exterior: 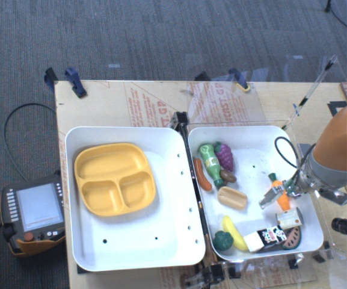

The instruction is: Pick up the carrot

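Camera view: the right bin (254,138) lies under the gripper (273,195), the left bin (86,245) well off to its far side with a yellow divided plate (114,177). The carrot (278,192), small, orange with a green top, sits right at the gripper's tip; whether it is gripped, or how the gripper stands, I cannot tell. It looks a light, stiff, smooth toy, best taken across its middle. A watermelon slice (291,238) and carton (267,236) lie just beyond it, a bun (232,197) beside.
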Controlling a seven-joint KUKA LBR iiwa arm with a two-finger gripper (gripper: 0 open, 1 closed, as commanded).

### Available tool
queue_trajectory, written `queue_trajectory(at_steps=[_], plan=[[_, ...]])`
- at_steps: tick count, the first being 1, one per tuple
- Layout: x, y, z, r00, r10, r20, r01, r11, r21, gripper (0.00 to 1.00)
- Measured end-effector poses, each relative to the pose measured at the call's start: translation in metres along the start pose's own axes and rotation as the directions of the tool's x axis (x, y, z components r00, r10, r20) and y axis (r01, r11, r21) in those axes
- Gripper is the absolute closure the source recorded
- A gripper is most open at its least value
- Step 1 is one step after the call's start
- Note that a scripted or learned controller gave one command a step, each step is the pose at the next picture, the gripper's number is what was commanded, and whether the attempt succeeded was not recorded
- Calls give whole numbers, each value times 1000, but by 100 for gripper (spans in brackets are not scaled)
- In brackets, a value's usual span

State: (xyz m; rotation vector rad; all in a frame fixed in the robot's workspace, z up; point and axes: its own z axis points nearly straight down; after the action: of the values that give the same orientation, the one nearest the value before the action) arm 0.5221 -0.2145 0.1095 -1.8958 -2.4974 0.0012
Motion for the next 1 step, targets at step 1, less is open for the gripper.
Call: queue_trajectory(at_steps=[1], plan=[[-2, 1, -9, 1000, 9, 1, -9, 1000, -1, 100]])
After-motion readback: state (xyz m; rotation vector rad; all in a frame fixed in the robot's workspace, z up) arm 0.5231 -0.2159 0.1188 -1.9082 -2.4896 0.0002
